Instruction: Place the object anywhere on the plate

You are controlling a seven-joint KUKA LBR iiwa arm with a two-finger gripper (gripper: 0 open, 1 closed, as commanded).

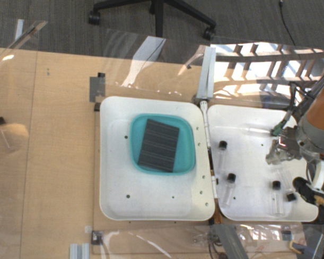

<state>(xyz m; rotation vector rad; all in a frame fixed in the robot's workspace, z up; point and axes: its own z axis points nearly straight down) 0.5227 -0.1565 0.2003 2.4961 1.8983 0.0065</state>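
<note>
Overhead slanted view of a pale wooden bench [44, 149] bearing 2 shallow white plastic bins side by side. The left white bin [148, 205] holds a teal rounded-square plate [188, 148], set toward the bin's far edge and roughly centred between its left and right walls. A dark grey, ribbed rectangular slab [160, 145] lies flat on the plate, its long sides running from the far edge toward the near edge with a slight tilt; it covers the plate's middle and sits wholly within the plate's rim, with teal visible on all 4 sides.

The right white bin [247, 129] touches the left bin along a shared wall. On its floor stand several small clear tubes with black caps [231, 178], well apart from one another: 1 near the dividing wall toward the far edge, 1 near the dividing wall toward the near edge, and 2 toward the near right corner.

The grey arm with its orange band [319, 113] enters at the bench's right edge. The tool [278, 151] sits over the right side of the right bin, well apart from the plate and the slab; whether it is released or clenched cannot be told, and nothing is seen in its grasp.
</note>
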